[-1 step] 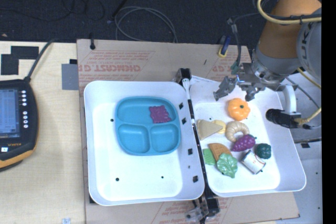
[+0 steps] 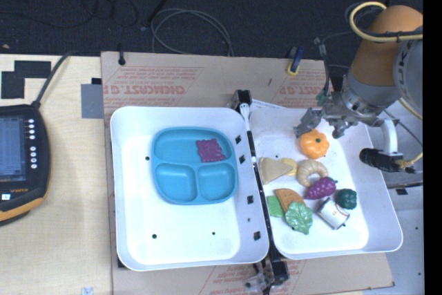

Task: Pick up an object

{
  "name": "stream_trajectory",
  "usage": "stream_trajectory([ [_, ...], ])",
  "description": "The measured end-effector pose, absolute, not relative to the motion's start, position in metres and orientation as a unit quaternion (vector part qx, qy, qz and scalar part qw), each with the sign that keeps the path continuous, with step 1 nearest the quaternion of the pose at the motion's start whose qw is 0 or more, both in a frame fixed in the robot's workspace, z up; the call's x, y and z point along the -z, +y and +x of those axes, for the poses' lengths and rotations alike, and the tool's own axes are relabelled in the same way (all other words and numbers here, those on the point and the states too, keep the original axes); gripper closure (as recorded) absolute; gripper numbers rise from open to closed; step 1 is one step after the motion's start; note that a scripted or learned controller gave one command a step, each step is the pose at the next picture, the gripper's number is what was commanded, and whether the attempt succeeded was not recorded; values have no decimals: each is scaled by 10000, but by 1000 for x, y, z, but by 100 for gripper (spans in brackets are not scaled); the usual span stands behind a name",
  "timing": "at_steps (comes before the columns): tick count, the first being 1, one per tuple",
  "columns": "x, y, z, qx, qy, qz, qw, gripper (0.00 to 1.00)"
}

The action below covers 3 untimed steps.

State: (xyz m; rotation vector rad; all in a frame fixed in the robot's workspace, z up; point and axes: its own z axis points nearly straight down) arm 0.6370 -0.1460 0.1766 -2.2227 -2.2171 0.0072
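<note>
Even bright light, soft shadows, slight blur throughout.

I work in a robotics lab. My grey arm with its orange band (image 2: 387, 24) reaches over a cardboard-covered bench (image 2: 173, 76) bearing two shallow white plastic bins (image 2: 131, 148). A black-and-orange handheld control pendant (image 2: 17, 159) lies on the pale wooden table, and loose black cables (image 2: 186, 21) trail across dark carpet.

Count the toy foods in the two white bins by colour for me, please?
Orange: 2, round orange pumpkin and orange wedge
Green: 2, leafy green toy and dark green broccoli
Purple: 2, purple grape bunch and purple block
Tan: 2, cream wedge and tan croissant
Total: 8
</note>
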Motion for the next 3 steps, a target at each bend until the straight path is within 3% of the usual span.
stream_trajectory([
  [1, -83, -183, 643, -23, -7069, -7073, 20, 0],
  [2, -87, -133, 644, -9, -7081, -7062, 18, 0],
  [3, -97, -135, 643, -15, -7069, -7073, 24, 100],
])
